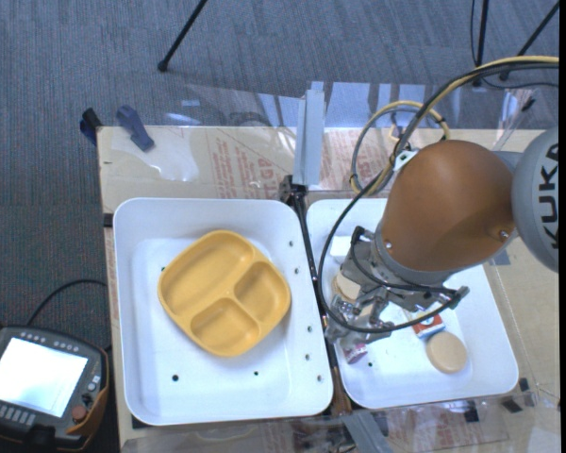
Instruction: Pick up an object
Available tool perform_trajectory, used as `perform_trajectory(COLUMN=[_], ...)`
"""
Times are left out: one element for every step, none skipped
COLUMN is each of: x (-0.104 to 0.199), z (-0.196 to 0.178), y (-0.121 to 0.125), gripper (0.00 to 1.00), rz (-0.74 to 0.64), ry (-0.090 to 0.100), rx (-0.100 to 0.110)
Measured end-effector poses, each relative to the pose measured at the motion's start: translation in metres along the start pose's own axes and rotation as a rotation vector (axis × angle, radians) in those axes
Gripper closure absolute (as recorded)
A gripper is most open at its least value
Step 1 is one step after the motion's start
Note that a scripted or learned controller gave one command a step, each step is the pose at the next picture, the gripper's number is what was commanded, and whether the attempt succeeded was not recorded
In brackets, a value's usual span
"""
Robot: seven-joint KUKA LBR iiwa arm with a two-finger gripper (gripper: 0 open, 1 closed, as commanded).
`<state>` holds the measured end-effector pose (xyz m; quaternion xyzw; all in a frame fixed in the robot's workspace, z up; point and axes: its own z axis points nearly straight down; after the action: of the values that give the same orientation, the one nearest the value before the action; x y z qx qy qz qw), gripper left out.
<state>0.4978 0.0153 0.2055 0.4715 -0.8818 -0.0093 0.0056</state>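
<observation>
Gripper low over right bin, near left wall; jaw state cannot tell; tan disc nearby; yellow divided plate in left bin.

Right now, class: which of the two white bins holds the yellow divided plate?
The left bin, the one farther from the arm. The yellow plate lies flat in it; the right bin holds a small tan disc, with the gripper over it.

Right bin's middle under the arm
</observation>
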Motion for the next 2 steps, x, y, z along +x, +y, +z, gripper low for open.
perform_trajectory(x=[-0.003, 0.069], z=[-0.007, -0.026], y=[0.001, -0.019], gripper=[1.0, 1.0], rz=[-0.001, -0.486], ry=[0.0, 0.002], rx=[-0.005, 0.015])
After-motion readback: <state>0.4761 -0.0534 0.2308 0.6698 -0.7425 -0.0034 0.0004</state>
